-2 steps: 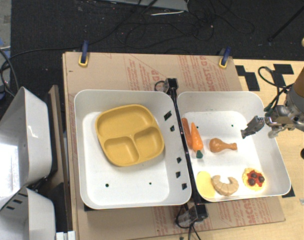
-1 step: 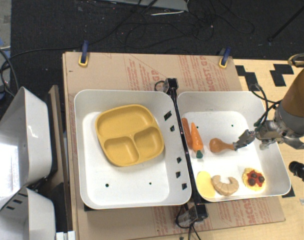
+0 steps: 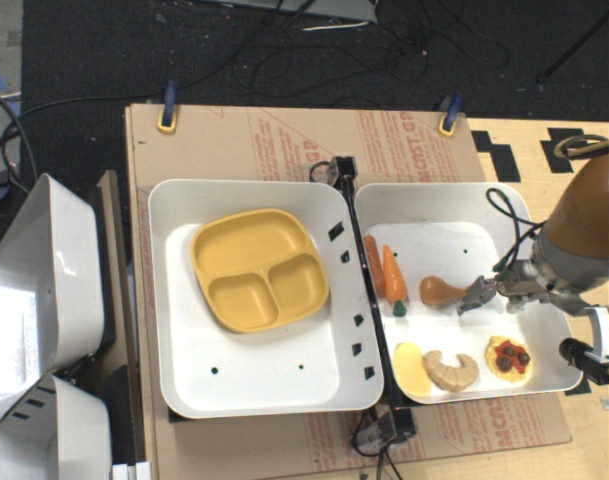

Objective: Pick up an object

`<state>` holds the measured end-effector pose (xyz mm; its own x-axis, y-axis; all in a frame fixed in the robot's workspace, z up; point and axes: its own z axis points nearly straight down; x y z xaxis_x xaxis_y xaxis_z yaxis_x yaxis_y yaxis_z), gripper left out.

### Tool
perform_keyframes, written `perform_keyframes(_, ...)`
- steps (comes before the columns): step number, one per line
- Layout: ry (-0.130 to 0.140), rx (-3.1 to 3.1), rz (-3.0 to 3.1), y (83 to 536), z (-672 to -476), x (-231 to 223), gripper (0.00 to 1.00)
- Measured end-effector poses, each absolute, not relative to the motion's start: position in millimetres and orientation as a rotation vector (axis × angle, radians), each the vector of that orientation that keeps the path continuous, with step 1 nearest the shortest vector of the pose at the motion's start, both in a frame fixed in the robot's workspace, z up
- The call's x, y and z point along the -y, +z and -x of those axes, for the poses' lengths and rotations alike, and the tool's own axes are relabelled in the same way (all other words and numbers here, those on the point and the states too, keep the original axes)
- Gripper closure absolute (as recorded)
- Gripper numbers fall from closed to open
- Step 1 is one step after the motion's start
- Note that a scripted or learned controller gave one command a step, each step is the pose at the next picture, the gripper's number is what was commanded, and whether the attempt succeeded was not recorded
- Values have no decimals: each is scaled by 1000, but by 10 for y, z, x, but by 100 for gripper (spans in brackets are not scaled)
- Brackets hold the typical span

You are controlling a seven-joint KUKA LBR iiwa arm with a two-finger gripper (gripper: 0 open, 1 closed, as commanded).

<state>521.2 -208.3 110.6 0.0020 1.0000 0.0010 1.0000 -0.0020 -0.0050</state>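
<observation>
The right bin (image 3: 424, 203) holds several toy foods. An orange carrot (image 3: 391, 274) lies along its left wall next to a thinner orange stick (image 3: 372, 261). A brown drumstick-shaped piece (image 3: 440, 290) rests mid-bin. Near the front lie a pale yellow slice (image 3: 410, 367), a tan curved pastry (image 3: 452, 370) and a small tart with red berries (image 3: 509, 358). My gripper (image 3: 480, 296) hangs low at the right end of the brown piece, very close to it; whether they touch is unclear. The grey arm with its orange band (image 3: 589, 218) comes in from the right.
The left bin (image 3: 174, 368) carries a yellow divided plate (image 3: 259, 268). A black divider clip (image 3: 344, 173) sits between the bins. White tubs (image 3: 44, 268) stand off the bench at the left. Two yellow clamps (image 3: 167, 120) (image 3: 448, 120) hold the cardboard's far edge.
</observation>
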Motion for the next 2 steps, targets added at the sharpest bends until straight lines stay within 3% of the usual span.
perform_keyframes(1, 0, 2220, 2223, 1244, -5228, 2081, 100)
perform_keyframes(2, -4, 2229, 2221, 1815, -5246, 1983, 100)
